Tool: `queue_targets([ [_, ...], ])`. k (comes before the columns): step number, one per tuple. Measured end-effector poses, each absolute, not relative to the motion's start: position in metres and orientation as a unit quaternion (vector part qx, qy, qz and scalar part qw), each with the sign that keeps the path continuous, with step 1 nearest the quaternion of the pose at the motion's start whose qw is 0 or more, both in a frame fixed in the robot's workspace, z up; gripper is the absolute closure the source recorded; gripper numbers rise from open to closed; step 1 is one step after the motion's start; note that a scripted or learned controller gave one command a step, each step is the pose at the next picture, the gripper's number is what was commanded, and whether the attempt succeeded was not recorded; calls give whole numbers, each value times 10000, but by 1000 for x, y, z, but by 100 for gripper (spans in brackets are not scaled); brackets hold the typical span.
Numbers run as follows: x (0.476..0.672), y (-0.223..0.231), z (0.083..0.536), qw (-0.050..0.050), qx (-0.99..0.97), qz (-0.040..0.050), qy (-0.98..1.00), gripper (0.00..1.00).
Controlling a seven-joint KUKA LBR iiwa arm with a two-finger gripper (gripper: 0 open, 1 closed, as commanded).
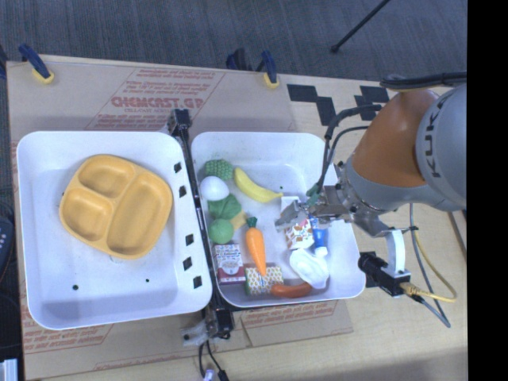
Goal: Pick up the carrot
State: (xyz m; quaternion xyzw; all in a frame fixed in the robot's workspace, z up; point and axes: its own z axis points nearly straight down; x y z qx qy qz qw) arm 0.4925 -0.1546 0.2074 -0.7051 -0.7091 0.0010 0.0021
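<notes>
The carrot (255,245) is orange with a green top and lies lengthwise in the middle of the right bin (340,286), top pointing to the far side. My gripper (292,212) hangs low over the same bin, just right of and slightly beyond the carrot, a short gap away from it. Nothing shows the carrot in its grasp. A red-and-white packet (300,232) sits directly under the gripper's tip.
Around the carrot lie a banana (254,187), a white egg (213,188), broccoli (217,169), green vegetables (223,218), a red box (228,262), a patterned box (263,279), a red sausage (291,290) and a white lump (310,267). The left bin (48,292) holds a yellow divided plate (117,205).
</notes>
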Motion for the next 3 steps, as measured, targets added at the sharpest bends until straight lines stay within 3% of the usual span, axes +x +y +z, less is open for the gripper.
queue_targets([
  [1,485,-101,94,-11,-7591,-14,-6510,0],
  [2,485,-99,104,14,-7572,-19,-6532,100],
  [3,532,-99,141,22,-8716,15,-4902,100],
])
